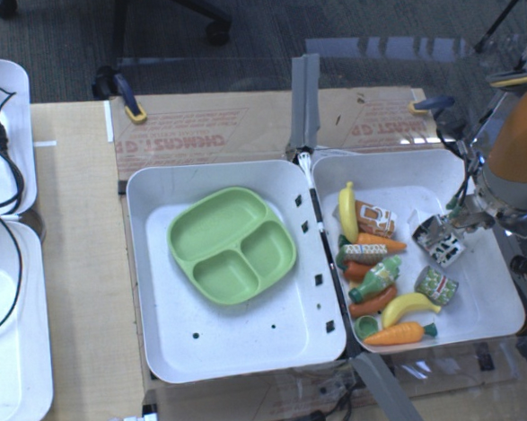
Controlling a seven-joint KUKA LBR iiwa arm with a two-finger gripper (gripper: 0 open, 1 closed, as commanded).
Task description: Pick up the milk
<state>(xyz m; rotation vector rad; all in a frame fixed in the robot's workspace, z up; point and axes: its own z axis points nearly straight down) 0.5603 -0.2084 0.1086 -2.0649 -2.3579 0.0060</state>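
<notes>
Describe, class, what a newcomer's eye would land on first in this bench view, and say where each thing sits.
The bright green divided plate draws the eye first, lying alone in the left bin. Next comes the colourful heap of toy food along the left side of the right bin: a banana, carrots and a green bottle. At that bin's right, the claw is down by a black-and-white carton.

gripper (435,238) low in right bin (478,190), at a cow-patterned milk carton (447,250) | green divided plate (233,244) in left bin (164,338) | bananas, carrots nearby
</notes>
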